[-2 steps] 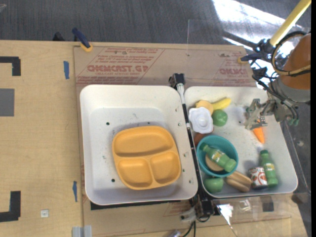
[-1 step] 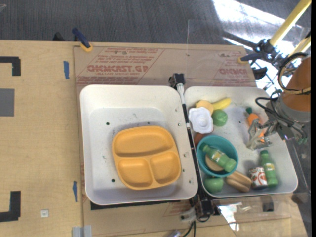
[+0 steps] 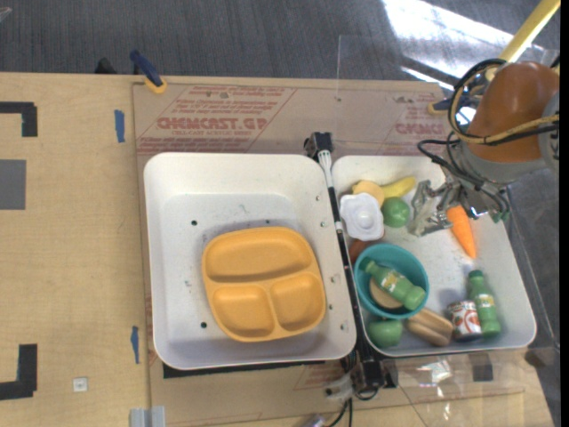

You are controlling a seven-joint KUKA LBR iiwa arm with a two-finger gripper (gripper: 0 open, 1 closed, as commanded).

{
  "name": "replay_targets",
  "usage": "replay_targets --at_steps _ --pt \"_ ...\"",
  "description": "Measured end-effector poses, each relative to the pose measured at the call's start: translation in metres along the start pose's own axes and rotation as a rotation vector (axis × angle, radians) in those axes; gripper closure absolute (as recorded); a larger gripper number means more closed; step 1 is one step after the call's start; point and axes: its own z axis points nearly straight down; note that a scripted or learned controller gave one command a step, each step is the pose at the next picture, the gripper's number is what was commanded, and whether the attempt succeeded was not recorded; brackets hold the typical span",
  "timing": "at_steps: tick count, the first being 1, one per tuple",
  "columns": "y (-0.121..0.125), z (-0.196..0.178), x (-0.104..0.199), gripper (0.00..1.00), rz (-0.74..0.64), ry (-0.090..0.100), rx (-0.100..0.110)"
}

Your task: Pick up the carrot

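Note:
The orange carrot (image 3: pixel 462 229) lies in the right bin (image 3: pixel 520 278), near its upper right side, with its tip pointing down and to the right. My gripper (image 3: pixel 430 210) hangs low over the same bin, just left of the carrot's thick end and right of a green ball (image 3: pixel 395 212). The metal of the gripper touches or nearly touches the carrot's upper end. The arm's orange band (image 3: pixel 516 109) is above it, at the bin's top right corner.
The right bin also holds a yellow banana (image 3: pixel 396 188), a white cap-like piece (image 3: pixel 361 216), a teal bowl (image 3: pixel 391 278) with a green bottle in it, a green apple (image 3: pixel 385 332), a bun (image 3: pixel 429 327), a can (image 3: pixel 462 318) and a green bottle (image 3: pixel 483 301). A yellow divided plate (image 3: pixel 264 281) sits in the left bin (image 3: pixel 169 238).

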Motion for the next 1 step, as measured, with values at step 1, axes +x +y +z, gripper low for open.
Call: replay_targets --at_steps 1 --pt "-0.0033 -0.0140 -0.0016 1.00 0.006 -0.011 0.004"
